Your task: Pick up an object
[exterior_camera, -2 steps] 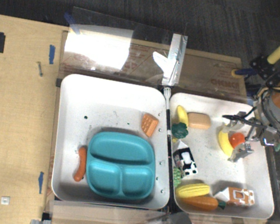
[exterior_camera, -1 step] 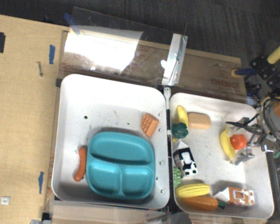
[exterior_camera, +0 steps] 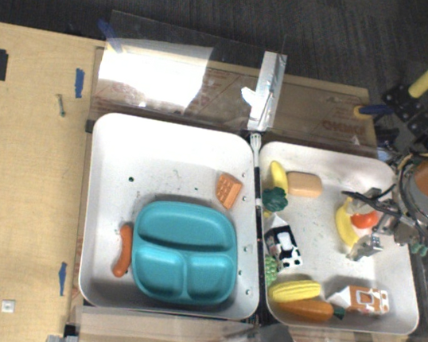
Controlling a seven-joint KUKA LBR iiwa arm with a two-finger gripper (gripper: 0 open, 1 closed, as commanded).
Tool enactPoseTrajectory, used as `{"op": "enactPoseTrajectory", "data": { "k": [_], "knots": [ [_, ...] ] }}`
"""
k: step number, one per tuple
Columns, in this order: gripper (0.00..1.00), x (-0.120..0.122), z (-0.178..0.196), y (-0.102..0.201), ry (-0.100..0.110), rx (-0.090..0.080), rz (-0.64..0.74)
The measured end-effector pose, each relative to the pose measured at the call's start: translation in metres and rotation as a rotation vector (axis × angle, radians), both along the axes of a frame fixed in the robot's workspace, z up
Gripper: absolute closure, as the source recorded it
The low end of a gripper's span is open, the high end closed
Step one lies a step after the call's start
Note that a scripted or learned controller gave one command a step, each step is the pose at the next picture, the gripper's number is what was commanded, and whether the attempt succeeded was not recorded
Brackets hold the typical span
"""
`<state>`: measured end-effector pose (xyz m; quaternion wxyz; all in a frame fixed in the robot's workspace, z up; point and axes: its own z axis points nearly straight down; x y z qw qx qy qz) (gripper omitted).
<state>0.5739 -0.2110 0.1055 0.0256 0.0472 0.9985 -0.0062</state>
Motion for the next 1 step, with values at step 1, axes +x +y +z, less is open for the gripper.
{"op": "enactPoseTrajectory", "data": {
  "k": [1],
  "knots": [
    [0.0, 0.013, -0.0173, 0.0511, 0.037, 0.013, 0.055]
  ]
}}
